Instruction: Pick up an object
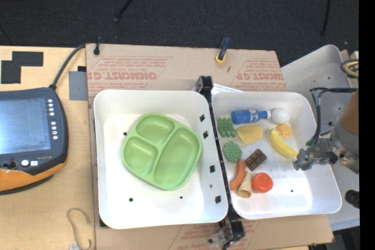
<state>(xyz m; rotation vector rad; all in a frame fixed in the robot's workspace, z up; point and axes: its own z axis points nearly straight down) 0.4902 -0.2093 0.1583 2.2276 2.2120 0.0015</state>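
The right bin [293, 203] holds several toy foods: a blue bottle [249, 116], a white ball [280, 115], a yellow banana [282, 144], a yellow wedge [250, 134], a green knobbly piece [232, 151], a brown chocolate block [255, 158], an orange sausage [238, 175], a cone [245, 186] and a red tomato [262, 182]. My gripper [304, 159] hangs low over the bin's right side, just right of the banana's lower end. Nothing is visibly held in it. The arm's orange band [351, 115] is at the frame's right.
A green divided plate [162, 150] lies in the left bin [114, 208]. A black divider [214, 155] runs between the bins. A teach pendant [26, 132] rests on the bench at far left. A blue and yellow clamp [222, 51] sits at the cardboard's back edge.
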